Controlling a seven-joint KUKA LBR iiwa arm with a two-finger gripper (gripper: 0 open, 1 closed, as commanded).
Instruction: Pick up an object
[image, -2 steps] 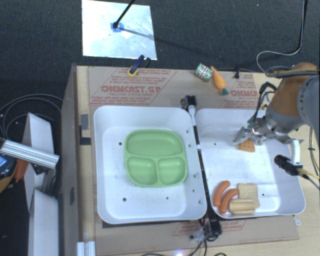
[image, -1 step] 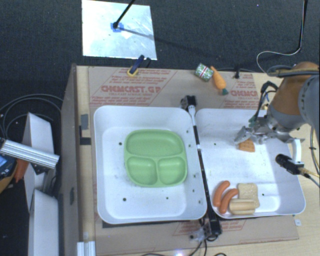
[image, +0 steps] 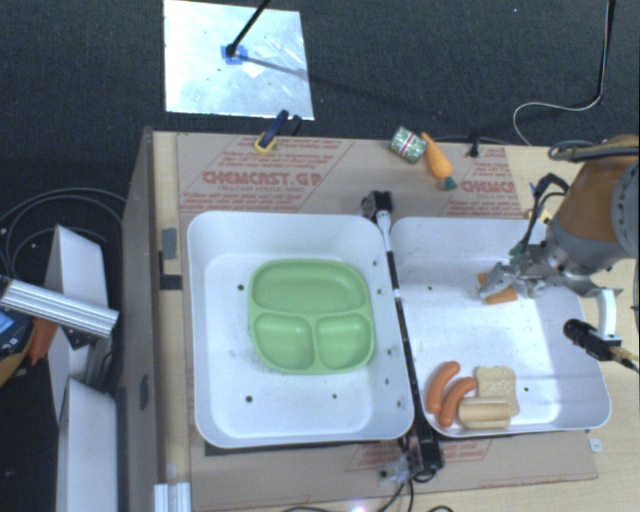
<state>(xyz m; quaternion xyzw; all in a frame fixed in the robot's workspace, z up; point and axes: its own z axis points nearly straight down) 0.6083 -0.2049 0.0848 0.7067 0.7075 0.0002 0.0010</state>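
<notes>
gripper (image: 503, 284): down in the right bin (image: 560, 400), far side
fingers: honestly can't tell, open or closed
small orange piece (image: 500, 296): right at the fingertips
hot dogs (image: 447, 390) and bread (image: 495, 385): near end
green tray (image: 310, 316): left bin (image: 215, 300)

Left bin (image: 215, 300) white, plain; right bin (image: 560, 380) white, plain; divided plate (image: 310, 315) pale green, uniform, no pattern; two sausages (image: 447, 388) orange-red; bread slice (image: 496, 383) tan with a speckled face; bun (image: 483, 411) light beige; small piece (image: 500, 295) by the end effector (image: 512, 275) orange; end effector metallic grey; arm (image: 600, 210) grey with orange band; toy carrot (image: 438, 160) orange with green tip; small can (image: 408, 143) green with white patterned label; cardboard sheet (image: 300, 175) tan with red lettering; floor (image: 80, 80) dark blue-grey; foil square (image: 240, 60) silvery, blue mark on it.
</notes>
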